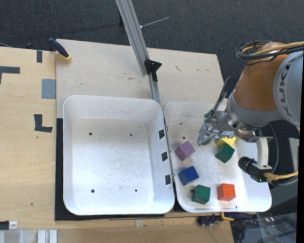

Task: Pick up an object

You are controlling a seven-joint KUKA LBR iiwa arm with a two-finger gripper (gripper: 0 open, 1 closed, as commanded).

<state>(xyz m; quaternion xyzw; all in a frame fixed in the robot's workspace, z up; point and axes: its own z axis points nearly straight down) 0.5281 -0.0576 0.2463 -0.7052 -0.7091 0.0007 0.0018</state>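
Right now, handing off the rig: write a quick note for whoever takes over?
Gripper: low in the right bin, just above and right of the purple block; nothing visibly held.
Right bin holds the purple block, blue block, two green blocks, one at the front and one by the wrist, an orange block, and a yellow block partly hidden by the wrist.
Left bin sits alongside.
Done: arm is down among the blocks.
Left: grasp and lift one; the purple block looks nearest.
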